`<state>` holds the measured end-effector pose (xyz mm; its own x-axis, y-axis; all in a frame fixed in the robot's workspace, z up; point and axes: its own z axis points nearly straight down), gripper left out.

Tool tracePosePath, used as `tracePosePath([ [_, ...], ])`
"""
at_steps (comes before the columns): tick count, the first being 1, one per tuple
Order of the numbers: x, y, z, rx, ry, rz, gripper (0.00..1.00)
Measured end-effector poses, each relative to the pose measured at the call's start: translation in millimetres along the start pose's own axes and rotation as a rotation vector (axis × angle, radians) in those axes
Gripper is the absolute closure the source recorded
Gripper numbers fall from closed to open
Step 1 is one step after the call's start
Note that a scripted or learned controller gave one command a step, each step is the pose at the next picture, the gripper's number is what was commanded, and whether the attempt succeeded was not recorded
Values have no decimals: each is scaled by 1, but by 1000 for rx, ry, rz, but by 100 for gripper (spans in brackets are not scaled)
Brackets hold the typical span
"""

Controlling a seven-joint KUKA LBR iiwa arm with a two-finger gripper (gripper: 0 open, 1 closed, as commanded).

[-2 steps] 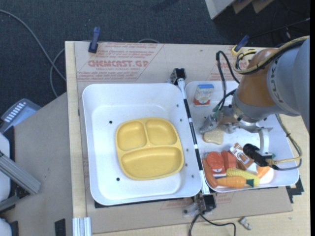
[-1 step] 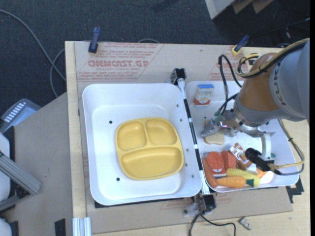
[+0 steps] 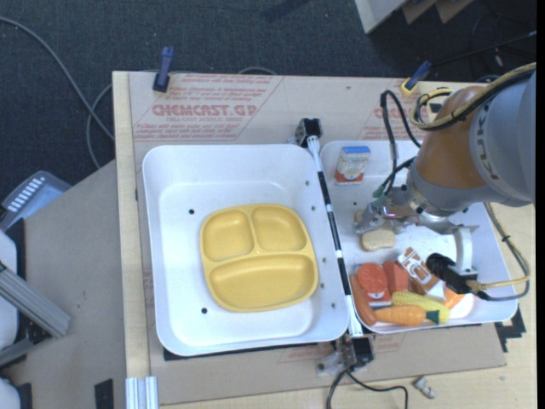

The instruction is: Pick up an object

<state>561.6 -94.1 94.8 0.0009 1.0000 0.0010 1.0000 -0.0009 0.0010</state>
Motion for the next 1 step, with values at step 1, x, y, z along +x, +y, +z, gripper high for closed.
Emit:
tracePosePath([
  [1, 68, 22, -90, -1, 0, -3, 100],
])
